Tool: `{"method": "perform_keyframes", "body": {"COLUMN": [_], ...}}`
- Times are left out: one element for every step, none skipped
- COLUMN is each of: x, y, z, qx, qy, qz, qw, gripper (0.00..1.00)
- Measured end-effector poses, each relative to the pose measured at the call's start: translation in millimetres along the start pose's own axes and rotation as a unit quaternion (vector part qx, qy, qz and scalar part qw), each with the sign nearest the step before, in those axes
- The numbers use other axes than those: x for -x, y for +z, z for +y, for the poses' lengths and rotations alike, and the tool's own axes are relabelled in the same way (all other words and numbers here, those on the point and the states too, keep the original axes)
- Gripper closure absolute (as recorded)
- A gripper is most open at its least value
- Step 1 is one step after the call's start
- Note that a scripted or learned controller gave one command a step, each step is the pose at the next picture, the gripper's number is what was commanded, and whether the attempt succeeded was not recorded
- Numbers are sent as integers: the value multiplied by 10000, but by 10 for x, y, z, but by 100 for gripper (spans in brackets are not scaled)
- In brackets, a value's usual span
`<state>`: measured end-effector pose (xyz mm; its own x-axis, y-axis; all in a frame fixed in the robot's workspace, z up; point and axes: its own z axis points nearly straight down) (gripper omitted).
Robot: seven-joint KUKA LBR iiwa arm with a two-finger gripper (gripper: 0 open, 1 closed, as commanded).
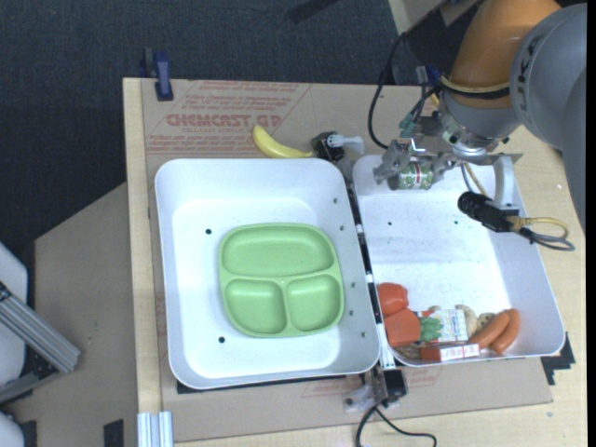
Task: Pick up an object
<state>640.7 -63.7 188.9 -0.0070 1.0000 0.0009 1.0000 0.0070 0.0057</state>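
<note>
A cardboard-topped counter (223, 110), seen from above at a slant, carries two shallow white bins side by side. The left bin (186, 212) holds one thing: a pale green divided plate (279, 277), lying flat near the middle with its three compartments facing up.

The grey arm with an orange band (503, 45) reaches in from the right. It has the tool (414, 168) low over the far left corner of the right bin (438, 250), close to the wall the two bins share. At the tool's tip is a small can-like thing (413, 178) with green and red markings. It may be in the tool's grip, but from this angle I cannot tell how wide the tool is open or whether it has hold of anything.

The other loose objects are heaped in the near corner of the right bin, well apart from the tool. They are red toy pieces (396, 313), a labelled packet (453, 324) and an orange sausage-shaped toy (500, 331), all touching one another and pressed against the bin wall. Packed this tightly, they would probably be hard to lift out one at a time.

A banana (279, 145) lies on the counter just beyond the left bin, outside both bins and so probably not meant for picking.
</note>
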Motion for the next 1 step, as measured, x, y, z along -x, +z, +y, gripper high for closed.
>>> {"method": "perform_keyframes", "body": {"x": [-231], "y": [-80], "z": [-370], "qx": [-53], "qy": [27], "qz": [3], "qw": [10000], "gripper": [100]}}
